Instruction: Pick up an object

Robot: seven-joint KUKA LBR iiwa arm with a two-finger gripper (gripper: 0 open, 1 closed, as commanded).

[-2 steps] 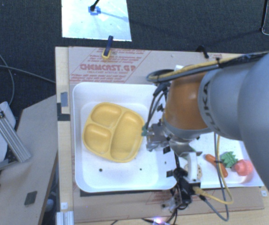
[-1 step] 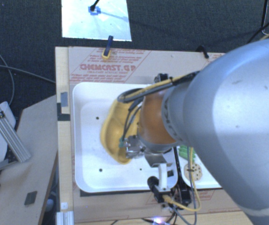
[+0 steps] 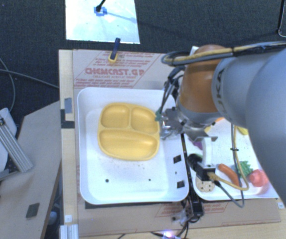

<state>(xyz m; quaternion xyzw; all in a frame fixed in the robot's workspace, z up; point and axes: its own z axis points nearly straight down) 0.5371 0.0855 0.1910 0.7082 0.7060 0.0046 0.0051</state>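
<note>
- Grey arm (image 3: 262,93), the bulkiest thing in frame, comes in from the right and covers much of the right bin; an orange band (image 3: 199,81) rings it above the wrist, black cables looped along its top.
- Cardboard sheet (image 3: 114,68) with red print lies under both bins, its far end showing beyond them.
- Left bin (image 3: 133,188), white and shallow, sits on the cardboard; a few dark specks dot its bare floor near the front.
- Right bin (image 3: 262,190), white, mostly hidden beneath the arm; just the near corner shows.
- Yellow divided plate (image 3: 129,132), three compartments, lies flat in the far half of the left bin, close to that bin's right wall.
- Gripper (image 3: 164,126) hangs at the right edge of the yellow plate, over the wall shared by the two bins. Fingers too small and cluttered to read; cannot tell whether the jaws are spread, closed, or pinching the plate rim.
- Small items in the near corner of the right bin: an orange carrot-shaped piece (image 3: 227,174), a red strawberry-like piece (image 3: 258,178) with something green beside it, and a purple scrap (image 3: 198,144) just under the wrist.
- Blue-and-yellow stick (image 3: 115,50) rests on the far edge of the cardboard, well apart from the bins.
</note>
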